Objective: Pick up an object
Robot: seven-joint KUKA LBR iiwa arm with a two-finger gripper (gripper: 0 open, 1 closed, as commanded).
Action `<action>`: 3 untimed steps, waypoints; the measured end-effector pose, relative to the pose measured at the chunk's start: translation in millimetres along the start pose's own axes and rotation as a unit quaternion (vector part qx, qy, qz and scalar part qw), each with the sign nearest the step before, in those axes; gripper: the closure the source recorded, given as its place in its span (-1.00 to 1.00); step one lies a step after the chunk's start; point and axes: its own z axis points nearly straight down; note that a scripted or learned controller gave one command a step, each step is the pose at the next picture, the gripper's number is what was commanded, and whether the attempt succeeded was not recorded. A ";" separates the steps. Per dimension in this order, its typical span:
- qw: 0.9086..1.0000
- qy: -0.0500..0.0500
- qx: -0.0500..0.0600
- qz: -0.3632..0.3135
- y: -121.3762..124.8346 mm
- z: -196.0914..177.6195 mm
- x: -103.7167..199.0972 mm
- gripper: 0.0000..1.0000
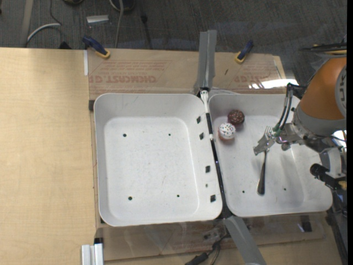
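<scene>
While lying flat in right bin, fork: stiff, thin, slippery, light. End effector at tines, spread state indeterminate. Grip across narrow handle. Two balls nearby.

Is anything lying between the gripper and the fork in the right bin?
Nothing visible does. The gripper sits right at the fork's tined end in the right bin. The two small balls lie apart from it, near the divider.
</scene>
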 end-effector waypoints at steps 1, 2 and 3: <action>1.000 0.001 0.001 0.006 -67.8 26.2 -33.9 -1.00; 1.000 0.000 0.000 0.019 -32.3 -78.6 25.6 -1.00; 0.999 0.001 0.001 0.047 -64.5 26.5 54.5 -1.00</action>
